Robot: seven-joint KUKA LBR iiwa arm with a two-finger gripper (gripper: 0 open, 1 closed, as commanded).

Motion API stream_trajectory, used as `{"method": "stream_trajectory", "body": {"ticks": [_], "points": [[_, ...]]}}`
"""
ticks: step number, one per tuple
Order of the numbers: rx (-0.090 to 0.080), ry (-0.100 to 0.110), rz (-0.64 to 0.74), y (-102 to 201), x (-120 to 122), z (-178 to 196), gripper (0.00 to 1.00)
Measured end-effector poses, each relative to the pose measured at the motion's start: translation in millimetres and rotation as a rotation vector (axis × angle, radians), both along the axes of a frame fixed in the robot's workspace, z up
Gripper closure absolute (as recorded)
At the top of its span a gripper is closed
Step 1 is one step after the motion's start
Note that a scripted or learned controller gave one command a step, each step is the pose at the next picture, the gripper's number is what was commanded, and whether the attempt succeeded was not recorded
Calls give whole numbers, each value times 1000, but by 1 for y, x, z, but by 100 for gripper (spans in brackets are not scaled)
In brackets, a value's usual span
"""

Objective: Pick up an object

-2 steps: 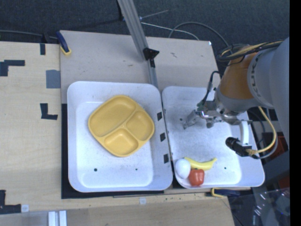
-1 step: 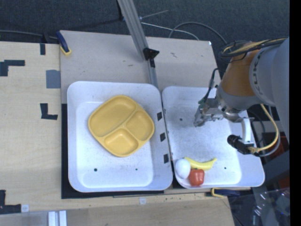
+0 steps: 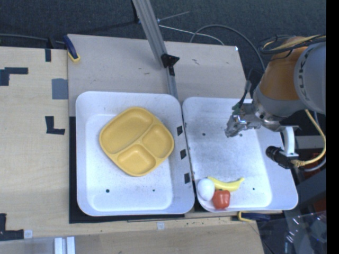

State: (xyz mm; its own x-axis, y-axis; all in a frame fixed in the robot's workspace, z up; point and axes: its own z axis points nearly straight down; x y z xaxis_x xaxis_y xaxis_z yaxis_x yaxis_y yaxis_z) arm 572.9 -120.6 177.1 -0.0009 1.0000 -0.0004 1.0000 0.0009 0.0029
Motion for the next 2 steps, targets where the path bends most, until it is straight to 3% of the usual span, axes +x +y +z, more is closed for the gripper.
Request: {"method": "stream_trajectory", "body": {"ticks": [2], "points": [[0, -1, 1, 0, 7, 93, 100]]}}
